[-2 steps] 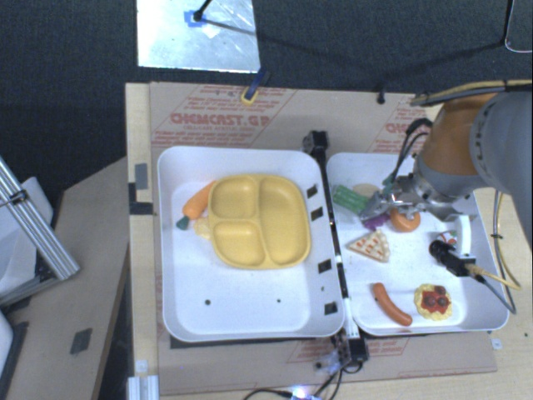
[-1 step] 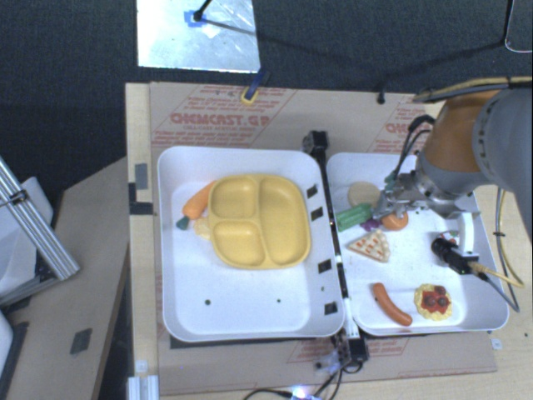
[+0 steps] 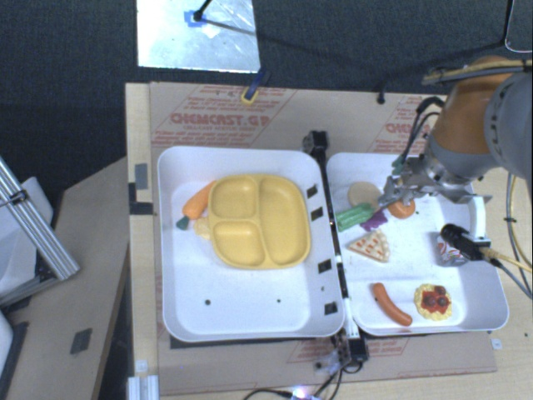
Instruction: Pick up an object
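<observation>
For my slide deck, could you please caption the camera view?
KUKA arm's gripper hovers over toy food in the right bin; a yellow divided plate sits in the left bin.

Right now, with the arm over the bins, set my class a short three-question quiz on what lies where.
1. True or false: the yellow divided plate lies in the left bin.
2. Which toy lies nearest the front edge of the right bin? A) pizza slice B) sausage C) carrot
3. Fill in: the hand hovers over the ____ bin, near the round orange piece.

Key: 1 true; 2 B; 3 right.
</observation>
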Action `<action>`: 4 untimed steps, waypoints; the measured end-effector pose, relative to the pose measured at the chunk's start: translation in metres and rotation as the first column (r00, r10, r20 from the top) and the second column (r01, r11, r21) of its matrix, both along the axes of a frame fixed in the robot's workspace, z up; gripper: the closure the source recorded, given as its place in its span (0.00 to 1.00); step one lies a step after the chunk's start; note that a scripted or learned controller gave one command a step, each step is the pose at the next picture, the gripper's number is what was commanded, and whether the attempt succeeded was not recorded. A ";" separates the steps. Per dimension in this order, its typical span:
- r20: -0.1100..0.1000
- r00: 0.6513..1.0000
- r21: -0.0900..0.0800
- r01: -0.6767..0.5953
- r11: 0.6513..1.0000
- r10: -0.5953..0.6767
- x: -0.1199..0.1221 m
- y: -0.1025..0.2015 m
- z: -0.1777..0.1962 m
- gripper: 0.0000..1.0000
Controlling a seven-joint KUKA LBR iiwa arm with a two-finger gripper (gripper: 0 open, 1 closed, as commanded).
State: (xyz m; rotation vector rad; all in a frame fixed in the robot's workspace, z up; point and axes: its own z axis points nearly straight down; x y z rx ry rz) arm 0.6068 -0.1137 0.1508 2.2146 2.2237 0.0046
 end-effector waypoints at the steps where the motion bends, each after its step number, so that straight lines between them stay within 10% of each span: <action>1: 0.000 1.000 0.000 0.000 1.000 0.000 0.004 -0.002 0.043 1.00; 2: 0.000 1.000 0.000 0.000 1.000 0.000 0.005 -0.002 0.075 1.00; 4: -0.003 1.000 0.002 -0.005 1.000 0.005 0.020 0.107 0.067 1.00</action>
